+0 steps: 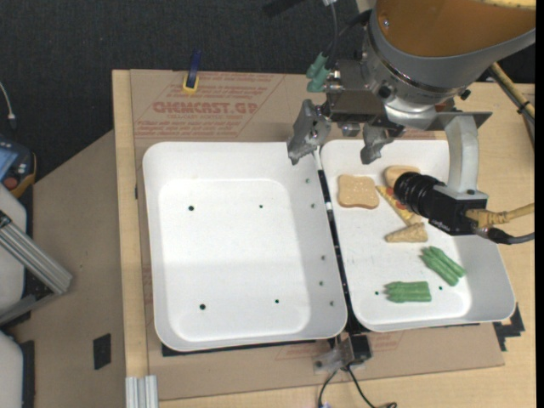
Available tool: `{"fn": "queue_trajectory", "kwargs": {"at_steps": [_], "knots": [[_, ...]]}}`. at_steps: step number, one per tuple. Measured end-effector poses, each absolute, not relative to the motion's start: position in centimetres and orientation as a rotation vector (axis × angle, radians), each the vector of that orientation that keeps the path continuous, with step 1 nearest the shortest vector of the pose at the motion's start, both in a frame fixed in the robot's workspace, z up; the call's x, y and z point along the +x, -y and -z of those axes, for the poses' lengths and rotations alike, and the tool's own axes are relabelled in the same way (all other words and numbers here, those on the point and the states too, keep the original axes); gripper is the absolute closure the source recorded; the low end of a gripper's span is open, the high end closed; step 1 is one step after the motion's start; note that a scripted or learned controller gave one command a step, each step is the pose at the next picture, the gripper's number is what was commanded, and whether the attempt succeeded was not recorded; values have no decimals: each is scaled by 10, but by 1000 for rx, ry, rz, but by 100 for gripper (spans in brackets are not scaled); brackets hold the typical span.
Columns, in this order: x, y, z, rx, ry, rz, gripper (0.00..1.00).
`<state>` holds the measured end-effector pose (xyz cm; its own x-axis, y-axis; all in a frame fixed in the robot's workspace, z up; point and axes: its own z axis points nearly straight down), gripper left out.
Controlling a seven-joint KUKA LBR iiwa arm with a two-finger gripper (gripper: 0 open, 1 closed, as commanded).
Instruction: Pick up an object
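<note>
Tool (338,147) spread, empty, above right bin (484,300). Toast slice (358,192) probably light, stiff plastic; pinch across flat edges.

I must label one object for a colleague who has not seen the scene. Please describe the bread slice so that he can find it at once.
Look at the right bin, under the gripper. The bread slice lies flat near its far left corner, beside the divider between the bins. It is tan and squarish, unlike the green pieces nearer the front.
</note>
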<state>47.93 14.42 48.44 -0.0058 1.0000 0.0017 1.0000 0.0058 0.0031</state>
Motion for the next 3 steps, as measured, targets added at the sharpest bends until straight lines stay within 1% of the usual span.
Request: {"fn": "queue_trajectory", "kwargs": {"at_steps": [1,2,3], "knots": [[479,-230,-528,2210,-2231,-11,0],[479,-226,-536,2216,-2224,-7,100],[479,-226,-536,2216,-2224,-5,0]]}}
